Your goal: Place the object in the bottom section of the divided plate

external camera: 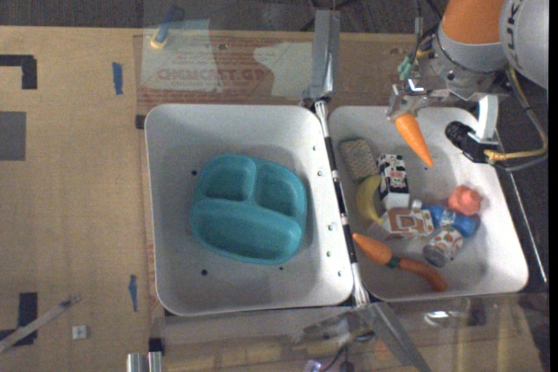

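Two white bins — one teal plate; claw grips one of three carrots.

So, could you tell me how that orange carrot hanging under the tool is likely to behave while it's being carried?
The orange tapered carrot looks like smooth, stiff plastic, so probably light and unbending. It appears held at its wide end by the tool, so it may swing or slip. Its round, tapered body would probably roll in a curve once set down.

Gripper over right bin's far edge, carrot pinched at its top, tip hanging down. Teal divided plate in left bin.
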`<state>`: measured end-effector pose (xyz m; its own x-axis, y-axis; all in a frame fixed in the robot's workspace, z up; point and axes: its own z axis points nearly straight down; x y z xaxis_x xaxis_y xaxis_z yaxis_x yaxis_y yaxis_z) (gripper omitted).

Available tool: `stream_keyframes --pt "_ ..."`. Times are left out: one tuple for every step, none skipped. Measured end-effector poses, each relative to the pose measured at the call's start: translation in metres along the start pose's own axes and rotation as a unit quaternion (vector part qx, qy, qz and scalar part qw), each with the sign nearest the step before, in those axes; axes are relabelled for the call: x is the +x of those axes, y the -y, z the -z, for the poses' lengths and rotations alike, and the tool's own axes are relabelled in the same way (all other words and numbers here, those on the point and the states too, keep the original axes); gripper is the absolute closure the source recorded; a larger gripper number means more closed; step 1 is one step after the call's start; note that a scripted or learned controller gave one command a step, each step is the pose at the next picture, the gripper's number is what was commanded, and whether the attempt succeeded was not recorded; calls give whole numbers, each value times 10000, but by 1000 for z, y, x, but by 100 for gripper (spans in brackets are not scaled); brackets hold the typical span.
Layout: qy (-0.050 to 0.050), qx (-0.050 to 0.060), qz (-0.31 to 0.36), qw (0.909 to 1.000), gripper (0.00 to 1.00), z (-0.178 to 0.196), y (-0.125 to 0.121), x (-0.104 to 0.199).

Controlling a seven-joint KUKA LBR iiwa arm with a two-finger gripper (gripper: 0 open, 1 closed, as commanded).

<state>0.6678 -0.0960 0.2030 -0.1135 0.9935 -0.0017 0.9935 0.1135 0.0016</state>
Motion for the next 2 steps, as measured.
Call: stream_keyframes --pt "-13 27 -1092 9940 100 -19 43 75" --pt "-13 14 415 9991 100 -12 43 122"
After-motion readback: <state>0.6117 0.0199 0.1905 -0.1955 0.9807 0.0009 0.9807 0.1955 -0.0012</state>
